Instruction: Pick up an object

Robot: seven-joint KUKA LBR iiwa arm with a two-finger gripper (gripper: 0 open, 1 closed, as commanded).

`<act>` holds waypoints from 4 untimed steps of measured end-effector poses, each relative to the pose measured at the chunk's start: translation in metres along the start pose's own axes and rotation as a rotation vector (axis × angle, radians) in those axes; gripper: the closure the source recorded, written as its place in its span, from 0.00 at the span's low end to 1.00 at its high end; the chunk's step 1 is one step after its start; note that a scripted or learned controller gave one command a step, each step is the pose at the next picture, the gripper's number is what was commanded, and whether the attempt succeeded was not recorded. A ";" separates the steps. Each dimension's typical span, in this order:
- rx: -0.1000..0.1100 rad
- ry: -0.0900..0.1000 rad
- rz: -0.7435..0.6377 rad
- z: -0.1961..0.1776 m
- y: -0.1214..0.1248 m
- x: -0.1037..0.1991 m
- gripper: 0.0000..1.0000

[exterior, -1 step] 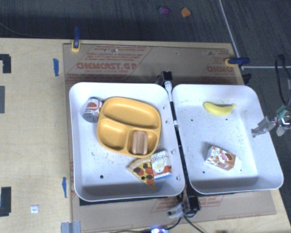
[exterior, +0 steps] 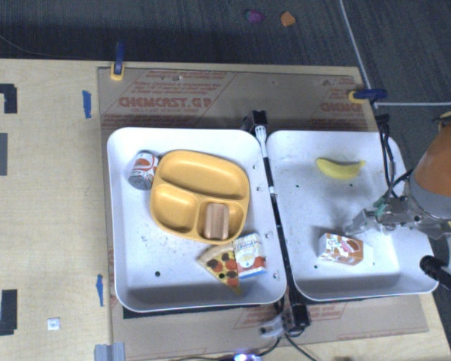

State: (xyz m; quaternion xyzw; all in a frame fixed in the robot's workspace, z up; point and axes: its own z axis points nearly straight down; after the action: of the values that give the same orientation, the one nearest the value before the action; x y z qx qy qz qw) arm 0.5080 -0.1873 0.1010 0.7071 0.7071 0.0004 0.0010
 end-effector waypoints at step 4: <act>0.000 0.001 -0.001 -0.084 0.031 0.147 1.00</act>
State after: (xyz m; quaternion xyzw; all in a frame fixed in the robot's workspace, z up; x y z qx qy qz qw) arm 0.5389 -0.0406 0.1850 0.7067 0.7075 0.0008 0.0005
